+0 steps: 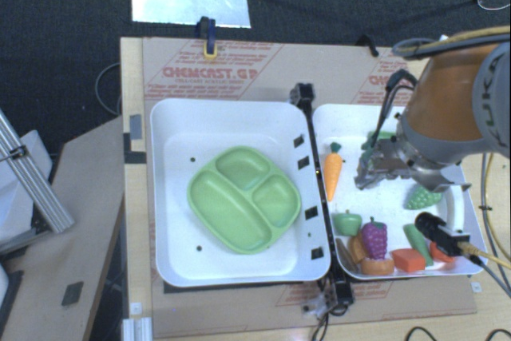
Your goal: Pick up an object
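At the left of the bench, the left white bin (172,196) holds a pale green divided plate (244,200), lying flat near the bin's middle with its three compartments facing up. A row of black clips (306,164) runs along the seam where this bin meets its neighbour.

Just past that seam, in the right white bin (343,128), an orange toy carrot (332,171) with a green top lies lengthwise near the bin's left wall. Toward the bin's near edge sits a cluster of toy food: a green pepper (348,222), a bunch of purple grapes (374,236) just beside it, and a flat red-orange piece (409,259) to the right of those along the front wall. Other small pieces crowd around them, too jumbled to name.

Over the middle of this bin hangs the gripper (369,172), its metal end low above the bin floor, apart from the carrot and from the cluster. I cannot tell how it is set, and nothing can be made out within it. Behind the gripper, to the right, a light green knobbly toy (423,197) lies near the arm's grey wrist. The arm (455,104), with its orange band, fills the upper right over the bin.
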You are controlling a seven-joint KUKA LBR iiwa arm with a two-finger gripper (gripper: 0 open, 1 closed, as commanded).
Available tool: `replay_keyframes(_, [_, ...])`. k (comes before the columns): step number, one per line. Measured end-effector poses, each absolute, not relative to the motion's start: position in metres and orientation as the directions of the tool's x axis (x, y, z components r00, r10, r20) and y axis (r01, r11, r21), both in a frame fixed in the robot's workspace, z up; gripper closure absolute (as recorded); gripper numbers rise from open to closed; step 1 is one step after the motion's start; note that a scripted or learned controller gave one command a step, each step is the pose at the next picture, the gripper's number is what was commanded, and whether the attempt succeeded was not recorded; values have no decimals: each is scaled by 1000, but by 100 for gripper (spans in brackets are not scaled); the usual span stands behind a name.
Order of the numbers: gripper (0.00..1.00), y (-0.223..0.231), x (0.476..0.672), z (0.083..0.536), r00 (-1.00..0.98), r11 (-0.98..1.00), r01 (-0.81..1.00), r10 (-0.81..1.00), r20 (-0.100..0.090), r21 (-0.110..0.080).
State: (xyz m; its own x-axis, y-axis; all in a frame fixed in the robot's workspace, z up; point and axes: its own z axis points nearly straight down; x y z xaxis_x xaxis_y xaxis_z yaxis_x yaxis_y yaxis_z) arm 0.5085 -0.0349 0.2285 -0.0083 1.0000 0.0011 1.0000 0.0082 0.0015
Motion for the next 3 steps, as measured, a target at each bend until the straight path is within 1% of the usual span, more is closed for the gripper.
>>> replay_keyframes(1, [100, 11, 495, 219, -9, 9, 1000, 1000, 1, 0])
replay_keyframes(2, [100, 47, 490, 225, -7, 7, 1000, 1000, 1, 2])
replay_keyframes(3, [100, 57, 489, 232, -7, 7, 1000, 1000, 1, 2])
